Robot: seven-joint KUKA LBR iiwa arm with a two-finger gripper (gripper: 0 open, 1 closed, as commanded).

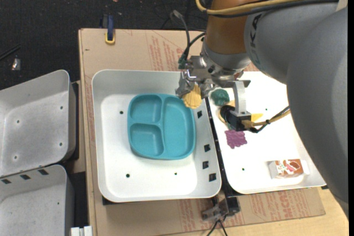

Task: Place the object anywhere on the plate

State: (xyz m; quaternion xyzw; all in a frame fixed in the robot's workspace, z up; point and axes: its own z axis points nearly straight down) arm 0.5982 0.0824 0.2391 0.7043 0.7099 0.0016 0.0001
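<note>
The object (192,99) is a small, pale yellow, rounded lump with a soft, slightly uneven outline, sitting right at the gripper (191,91) tip, just over the upper right rim of the teal plate (160,125). The plate, divided into three compartments, lies in the left white bin (110,174) on the surface. Whether the gripper is clamped on the object or merely above it cannot be told from this angle. In the right bin (260,179) lie a green item (220,97), a purple piece (237,139) and a small printed packet (286,168).
</note>
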